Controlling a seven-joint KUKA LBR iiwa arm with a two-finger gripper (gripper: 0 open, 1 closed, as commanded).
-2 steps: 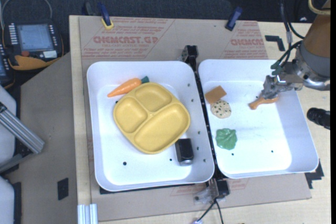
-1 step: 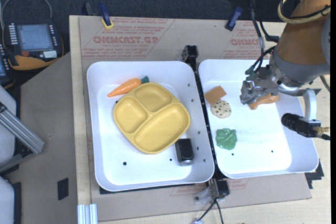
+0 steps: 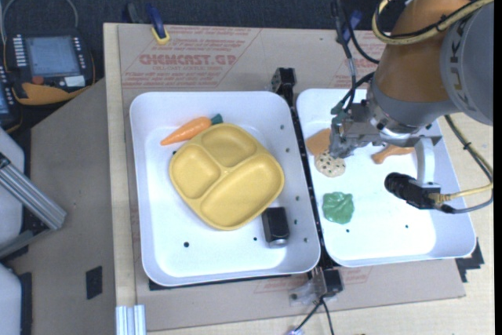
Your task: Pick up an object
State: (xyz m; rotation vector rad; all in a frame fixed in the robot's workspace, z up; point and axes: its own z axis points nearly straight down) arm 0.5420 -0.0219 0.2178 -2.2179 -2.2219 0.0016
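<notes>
My gripper point(image 3: 339, 147) reaches down into the right bin point(image 3: 376, 243), its tip just above a round chocolate-chip cookie point(image 3: 330, 164). A tan flat piece point(image 3: 317, 142) lies just left of the gripper, and an orange piece point(image 3: 386, 155) pokes out to its right under the arm. A green leafy item point(image 3: 339, 207) sits below the cookie. In the left bin point(image 3: 149, 169) rest a yellow divided plate point(image 3: 227, 176), a carrot point(image 3: 187, 129) above it and a small black block point(image 3: 275, 224) at its lower right.
A black cylindrical part on a yellow cable point(image 3: 412, 190) hangs over the right bin's right half. The bulky orange-banded arm point(image 3: 423, 51) covers the bin's upper right. A black clamp point(image 3: 283, 79) sits between the bins at the top.
</notes>
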